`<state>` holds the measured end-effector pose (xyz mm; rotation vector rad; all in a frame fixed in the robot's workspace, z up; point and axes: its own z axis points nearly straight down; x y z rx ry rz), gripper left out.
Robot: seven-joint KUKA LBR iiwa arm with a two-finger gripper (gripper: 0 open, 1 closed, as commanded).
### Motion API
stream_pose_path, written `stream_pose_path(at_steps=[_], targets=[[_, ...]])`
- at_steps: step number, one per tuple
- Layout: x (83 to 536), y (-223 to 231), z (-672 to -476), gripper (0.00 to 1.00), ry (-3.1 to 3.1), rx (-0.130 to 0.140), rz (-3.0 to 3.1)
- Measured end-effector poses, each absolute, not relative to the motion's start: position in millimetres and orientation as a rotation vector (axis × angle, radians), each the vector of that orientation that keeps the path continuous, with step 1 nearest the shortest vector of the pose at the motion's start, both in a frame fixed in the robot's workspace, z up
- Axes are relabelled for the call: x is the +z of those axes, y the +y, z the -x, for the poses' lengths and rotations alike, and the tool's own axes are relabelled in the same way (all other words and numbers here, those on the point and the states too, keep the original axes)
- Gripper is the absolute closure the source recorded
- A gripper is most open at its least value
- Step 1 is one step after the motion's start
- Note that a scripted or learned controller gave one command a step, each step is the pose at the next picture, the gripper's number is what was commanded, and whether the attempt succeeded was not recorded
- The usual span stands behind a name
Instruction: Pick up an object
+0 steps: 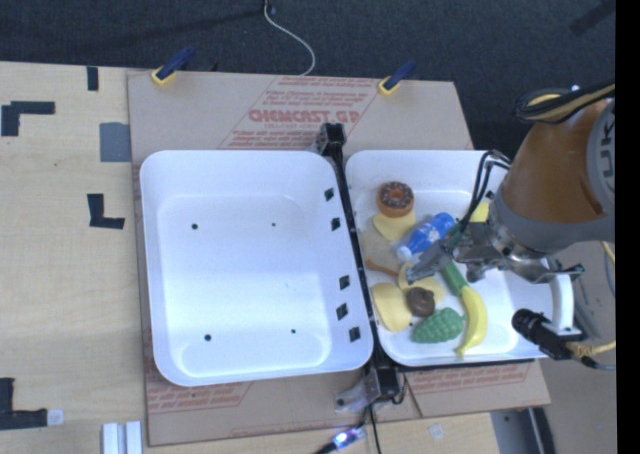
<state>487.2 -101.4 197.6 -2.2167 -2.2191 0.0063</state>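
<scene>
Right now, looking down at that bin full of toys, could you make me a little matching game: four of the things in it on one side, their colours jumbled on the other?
Things:
1. Banana
2. Bottle
3. Bumpy leaf-shaped toy
4. Round cake-like toy

Colours:
A. Orange with a dark top
B. Yellow
C. Green
D. Blue

All four lie in the right bin, where the robot's hand reaches in.

Pairs: 1-B, 2-D, 3-C, 4-A
</scene>
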Motion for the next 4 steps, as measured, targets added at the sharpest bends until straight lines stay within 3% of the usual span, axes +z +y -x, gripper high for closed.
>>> stream_pose_path(at_steps=[1, 2, 3, 4], targets=[[83.5, -146.1, -546.0, 0.0, -2.219, 0.008, 2.219], [96.8, -144.5, -546.2, 1.0, -2.22, 0.006, 2.218], [187.1, -61.0, -596.5, 1.0, -2.236, -0.009, 2.21], [181.0, -67.2, -592.3, 0.0, -2.221, 0.006, 2.216]])
